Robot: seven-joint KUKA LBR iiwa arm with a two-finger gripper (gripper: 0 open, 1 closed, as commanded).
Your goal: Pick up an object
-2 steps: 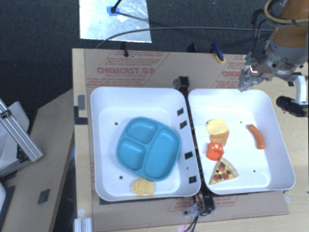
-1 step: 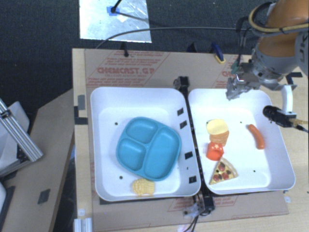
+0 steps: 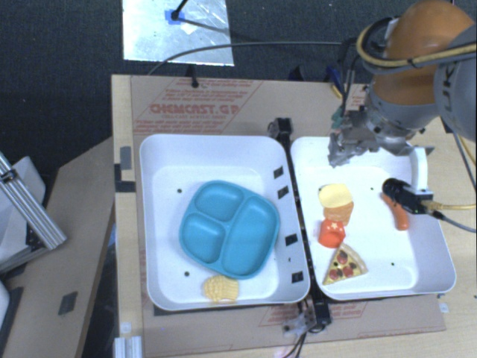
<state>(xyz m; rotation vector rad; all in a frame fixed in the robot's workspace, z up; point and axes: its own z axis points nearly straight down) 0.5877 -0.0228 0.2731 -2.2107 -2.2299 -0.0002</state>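
- Closest to the camera: a small yellow corn piece (image 3: 221,289), on the floor of the left bin (image 3: 160,200) by its front wall, just at the front rim of the plate.
- Right behind it: a blue divided plate (image 3: 227,228) with three compartments, lying flat in the middle of that bin and turned a little askew.
- Toward the front of the right bin (image 3: 432,274): a toy pizza slice (image 3: 344,265), tip pointing to the back.
- Just behind the slice: a small red-orange piece (image 3: 331,234), touching a yellow-topped orange cup (image 3: 336,202) behind it.
- Toward the right side of the same bin: an orange stick-shaped toy (image 3: 402,219), well apart from the cup.
- Over the rear left corner of the right bin, near its back wall: the gripper (image 3: 343,154), just behind the cup yet apart from it and from every other toy.
- Spread or pressed together: impossible to tell from this angle.
- Above it, reaching in from the right: the grey arm (image 3: 417,58) with its orange band.
- Under both bins: a cardboard-covered bench (image 3: 194,107) with red print behind the left bin.
- Beyond the bench, on dark flooring: a silvery sheet (image 3: 149,21).
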